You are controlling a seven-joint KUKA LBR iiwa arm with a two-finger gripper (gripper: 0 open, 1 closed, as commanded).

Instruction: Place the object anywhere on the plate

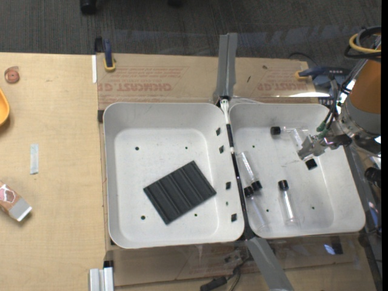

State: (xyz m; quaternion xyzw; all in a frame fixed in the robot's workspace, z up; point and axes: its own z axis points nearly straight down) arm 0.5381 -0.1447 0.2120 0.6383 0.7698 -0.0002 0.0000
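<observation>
one dark plate (180, 191) left; three clear vials (285, 202) right; fingers (310, 153) state unclear.

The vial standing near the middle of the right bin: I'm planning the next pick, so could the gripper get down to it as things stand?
Probably yes. The vial lies apart from the others, nothing over it, and the gripper hangs just above in the same bin.

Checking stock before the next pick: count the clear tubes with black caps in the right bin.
3 clearly. One tube lies by the divider, one near the bin's middle front, one at the back. The end effector may hide another.
</observation>
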